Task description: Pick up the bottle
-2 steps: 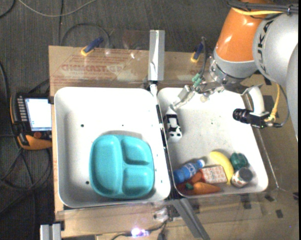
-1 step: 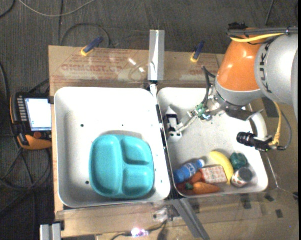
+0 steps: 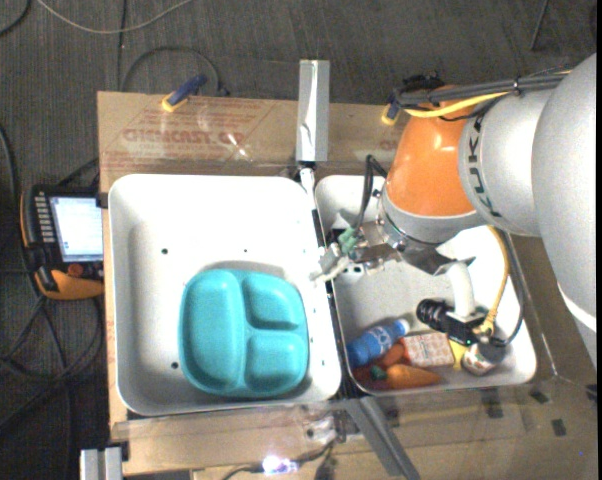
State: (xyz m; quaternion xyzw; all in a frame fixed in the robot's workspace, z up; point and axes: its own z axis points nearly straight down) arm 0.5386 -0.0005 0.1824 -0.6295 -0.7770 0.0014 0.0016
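Orange carrot and blue bottle crowd the near end of the right bin. The bottle lies slanted on its side, touching or almost touching the carrot. A small box sits just beside its cap and a metal piece lies further right. In the left bin, a teal plate lies flat. Beyond the clutter, the gripper hangs by the wall between the bins, apart from the bottle, with nothing seen in its hold. Whether it is released or clenched cannot be told from this angle. The grey arm looms over the far half of the right bin, and cardboard lies behind both bins. The pick looks not yet begun. A descent here risks catching the box or carrot instead, since all three are packed together. The round bottle could also roll or slip away under a squeeze, or wedge against the near wall.
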